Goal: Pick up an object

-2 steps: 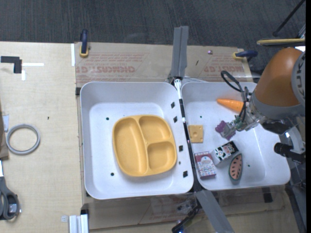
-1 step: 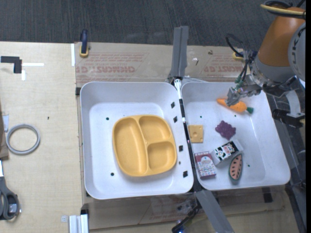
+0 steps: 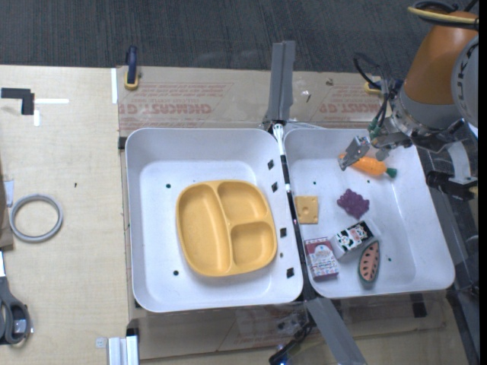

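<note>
Near the frame's lower right, the watermelon slice (image 3: 369,262), milk carton (image 3: 353,238) and grapes (image 3: 352,201) lie untouched in the right bin (image 3: 426,204). Farther up, my pincer (image 3: 354,155) hangs beside the carrot (image 3: 370,166); whether it grips, I cannot tell. Nothing lifted yet.

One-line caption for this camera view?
Claw poised by the toy carrot in the right bin; yellow tray in the left.

Yellow tray (image 3: 226,227), orange carrot (image 3: 370,166), purple grapes (image 3: 353,201), white bins (image 3: 144,204).
</note>
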`<action>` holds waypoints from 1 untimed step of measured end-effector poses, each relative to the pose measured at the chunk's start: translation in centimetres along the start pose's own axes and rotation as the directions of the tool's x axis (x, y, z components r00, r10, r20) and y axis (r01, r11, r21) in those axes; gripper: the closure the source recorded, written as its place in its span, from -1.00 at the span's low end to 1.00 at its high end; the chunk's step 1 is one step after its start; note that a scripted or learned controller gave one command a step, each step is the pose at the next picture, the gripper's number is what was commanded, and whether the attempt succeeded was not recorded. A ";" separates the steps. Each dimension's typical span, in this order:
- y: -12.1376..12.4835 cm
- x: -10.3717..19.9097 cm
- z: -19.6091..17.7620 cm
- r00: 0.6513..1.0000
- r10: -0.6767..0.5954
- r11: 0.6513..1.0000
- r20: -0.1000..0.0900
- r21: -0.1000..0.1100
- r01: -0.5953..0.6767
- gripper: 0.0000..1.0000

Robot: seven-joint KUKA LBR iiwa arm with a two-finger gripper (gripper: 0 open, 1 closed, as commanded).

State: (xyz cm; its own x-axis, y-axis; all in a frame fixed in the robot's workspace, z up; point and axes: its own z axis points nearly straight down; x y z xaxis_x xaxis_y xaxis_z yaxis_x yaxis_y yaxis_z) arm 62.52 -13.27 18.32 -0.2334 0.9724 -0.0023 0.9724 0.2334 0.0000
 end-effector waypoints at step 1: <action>2.9 -0.3 8.8 0.980 -0.199 0.980 -0.007 0.002 0.199 -1.00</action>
State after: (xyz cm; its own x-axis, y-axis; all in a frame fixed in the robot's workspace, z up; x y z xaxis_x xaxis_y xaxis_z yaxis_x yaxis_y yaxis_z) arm 65.43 -12.86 9.55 -0.4220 0.9066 0.0046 0.9066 0.4220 -0.0023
